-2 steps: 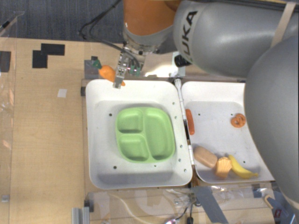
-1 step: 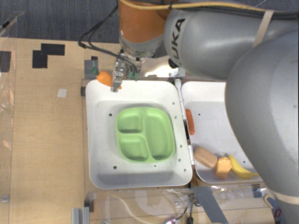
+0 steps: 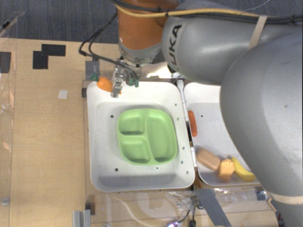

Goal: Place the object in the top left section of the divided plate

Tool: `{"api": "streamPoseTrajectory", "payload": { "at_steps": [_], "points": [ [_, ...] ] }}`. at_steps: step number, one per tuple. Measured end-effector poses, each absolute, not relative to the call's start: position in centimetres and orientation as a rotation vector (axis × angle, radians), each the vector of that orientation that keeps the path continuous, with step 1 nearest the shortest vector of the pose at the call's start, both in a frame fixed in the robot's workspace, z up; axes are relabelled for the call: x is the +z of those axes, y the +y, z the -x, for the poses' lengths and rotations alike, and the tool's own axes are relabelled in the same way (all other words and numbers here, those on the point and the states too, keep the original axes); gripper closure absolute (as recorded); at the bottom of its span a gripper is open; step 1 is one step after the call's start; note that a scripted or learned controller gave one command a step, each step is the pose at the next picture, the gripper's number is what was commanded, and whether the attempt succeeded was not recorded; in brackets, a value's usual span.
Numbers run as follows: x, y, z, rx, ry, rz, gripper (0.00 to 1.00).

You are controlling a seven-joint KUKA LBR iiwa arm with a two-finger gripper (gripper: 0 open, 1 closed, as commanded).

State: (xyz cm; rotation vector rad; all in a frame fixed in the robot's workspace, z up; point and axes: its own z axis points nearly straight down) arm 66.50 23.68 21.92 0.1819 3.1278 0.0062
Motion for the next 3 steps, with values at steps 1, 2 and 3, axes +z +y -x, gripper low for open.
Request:
{"api": "streamPoseTrajectory", "payload": {
  "at_steps": [1,2,3],
  "points": [
    [19.6,23.7,-66.5,0.006,3.133,-0.027,1.0],
    [30.7,23.6,-66.8,0.007,3.121,0.22,1.0],
    [35.7,23.5,-67.0,0.008,3.13,0.029,1.0]
  ]
}}
